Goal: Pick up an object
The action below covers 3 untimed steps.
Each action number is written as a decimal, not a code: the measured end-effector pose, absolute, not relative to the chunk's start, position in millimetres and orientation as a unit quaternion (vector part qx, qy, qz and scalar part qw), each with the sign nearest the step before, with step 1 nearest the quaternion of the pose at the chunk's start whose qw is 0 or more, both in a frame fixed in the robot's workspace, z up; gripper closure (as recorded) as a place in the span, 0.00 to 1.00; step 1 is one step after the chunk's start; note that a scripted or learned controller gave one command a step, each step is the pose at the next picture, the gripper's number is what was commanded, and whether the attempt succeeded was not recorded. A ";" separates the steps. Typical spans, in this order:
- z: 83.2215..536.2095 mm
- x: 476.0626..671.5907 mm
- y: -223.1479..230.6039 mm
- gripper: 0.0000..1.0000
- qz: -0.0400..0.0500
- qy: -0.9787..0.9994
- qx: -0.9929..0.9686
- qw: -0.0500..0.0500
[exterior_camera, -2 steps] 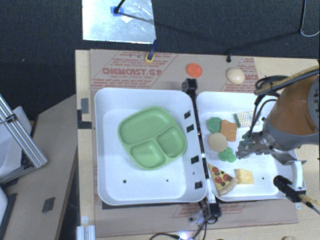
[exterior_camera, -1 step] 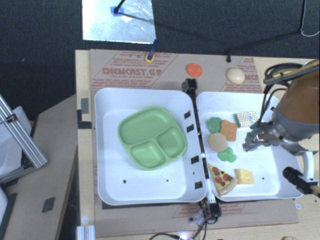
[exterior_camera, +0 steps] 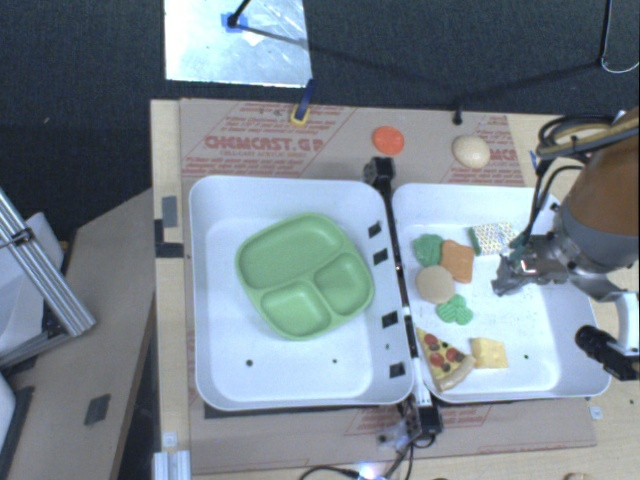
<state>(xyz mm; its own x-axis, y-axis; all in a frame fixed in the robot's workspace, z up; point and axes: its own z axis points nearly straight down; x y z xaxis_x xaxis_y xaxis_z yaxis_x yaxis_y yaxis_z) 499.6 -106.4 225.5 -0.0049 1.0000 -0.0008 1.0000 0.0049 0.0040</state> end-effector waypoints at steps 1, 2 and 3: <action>215.1 532.5 -61.1 1.00 0.002 0.711 0.703 0.001; 212.1 567.1 -19.9 1.00 0.002 0.711 0.704 0.001; 234.6 572.6 -5.8 1.00 0.001 0.710 0.704 0.001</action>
